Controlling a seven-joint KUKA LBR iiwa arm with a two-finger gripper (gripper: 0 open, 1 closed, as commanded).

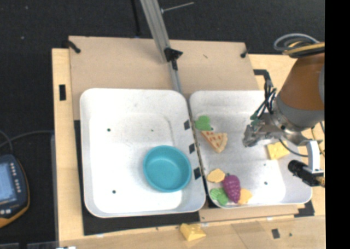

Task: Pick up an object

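Jaws (252, 135) (spread or pinched, cannot tell) hover just right of the pizza slice (215, 140).

Just the one camera here, fixed up high and looking down at a bit of a slant on the table (136, 62). It's far enough back to take in both white bins: the left bin (98, 116) and the right bin (229, 105) beside it, plus dark floor around the table.

A tan wooden bench (126, 64) stands on dark carpet (49, 7), a metal pole (153, 15) rising behind.
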